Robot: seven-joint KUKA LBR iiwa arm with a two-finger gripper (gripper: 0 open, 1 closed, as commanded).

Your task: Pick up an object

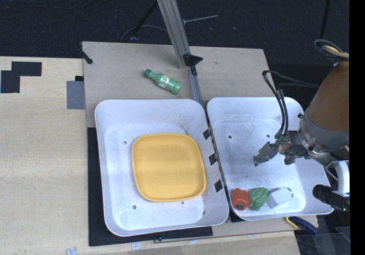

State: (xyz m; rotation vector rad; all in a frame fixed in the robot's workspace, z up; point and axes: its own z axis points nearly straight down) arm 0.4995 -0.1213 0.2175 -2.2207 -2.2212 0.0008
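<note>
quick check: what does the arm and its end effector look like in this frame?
The arm has a wide orange band above a grey wrist section. A black cable loops down to the tool. The gripper is small, dark grey metal, with a hint of green near its mount.

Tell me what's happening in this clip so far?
The grey arm's two-finger gripper hangs over the right white bin, with nothing visible between its fingers. A red toy, a green knobbly toy and a white block lie along that bin's near edge. A yellow square plate sits in the left bin.
</note>
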